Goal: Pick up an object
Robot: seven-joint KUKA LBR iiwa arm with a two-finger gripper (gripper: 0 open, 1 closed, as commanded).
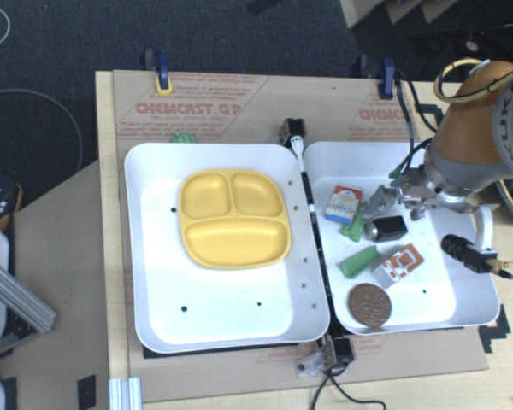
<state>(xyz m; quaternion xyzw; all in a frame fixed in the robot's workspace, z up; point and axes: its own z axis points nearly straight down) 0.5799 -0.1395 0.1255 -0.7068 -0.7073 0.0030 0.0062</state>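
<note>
The gripper [385,214] was low in the right bin [470,306], among the objects at centre right; whether it was apart or together, I cannot tell. The grasp seemed in hand; next, a lift.

Both bins are plain white: the left bin [154,254] carries a few small black dots on its floor, and the right bin [462,301] has one too. A butter-yellow divided plate [235,219] sits in the left bin. In the right bin, a small carton [344,203] at ten o'clock is blue and white with a red patch. A green cylinder [360,260] lies near the middle, and a red-brown and white packet [399,263] is at its three o'clock. A speckled brown disc [370,304] sits at six o'clock. The arm [474,135] is grey with an orange band. The bench board [239,101] is tan with red lettering and carries blue clamps [162,65].
</note>
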